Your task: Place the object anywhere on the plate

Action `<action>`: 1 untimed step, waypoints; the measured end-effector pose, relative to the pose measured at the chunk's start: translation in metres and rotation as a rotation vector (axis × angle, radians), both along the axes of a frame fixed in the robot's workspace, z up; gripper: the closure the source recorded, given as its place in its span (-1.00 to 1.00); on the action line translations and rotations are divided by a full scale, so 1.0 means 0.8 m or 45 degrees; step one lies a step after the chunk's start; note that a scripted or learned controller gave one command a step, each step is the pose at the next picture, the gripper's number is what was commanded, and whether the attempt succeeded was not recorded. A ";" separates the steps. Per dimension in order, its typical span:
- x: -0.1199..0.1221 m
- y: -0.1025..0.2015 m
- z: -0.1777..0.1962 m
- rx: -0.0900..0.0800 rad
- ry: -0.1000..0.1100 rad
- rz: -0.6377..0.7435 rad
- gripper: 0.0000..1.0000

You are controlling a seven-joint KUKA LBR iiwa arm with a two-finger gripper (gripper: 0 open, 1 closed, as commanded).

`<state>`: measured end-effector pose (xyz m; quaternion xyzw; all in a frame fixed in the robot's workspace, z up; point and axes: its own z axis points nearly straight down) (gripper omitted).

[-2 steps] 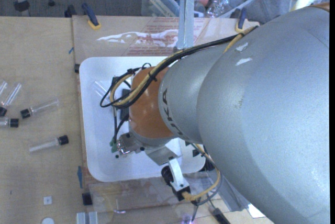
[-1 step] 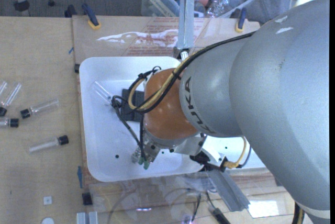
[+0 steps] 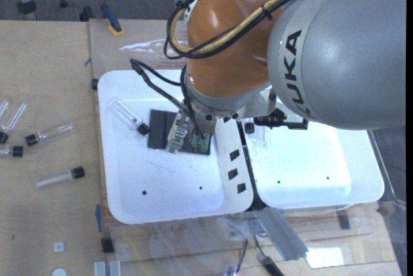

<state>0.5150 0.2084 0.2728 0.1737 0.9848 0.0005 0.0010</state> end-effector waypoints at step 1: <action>-0.040 0.022 -0.226 0.010 -0.010 -0.274 1.00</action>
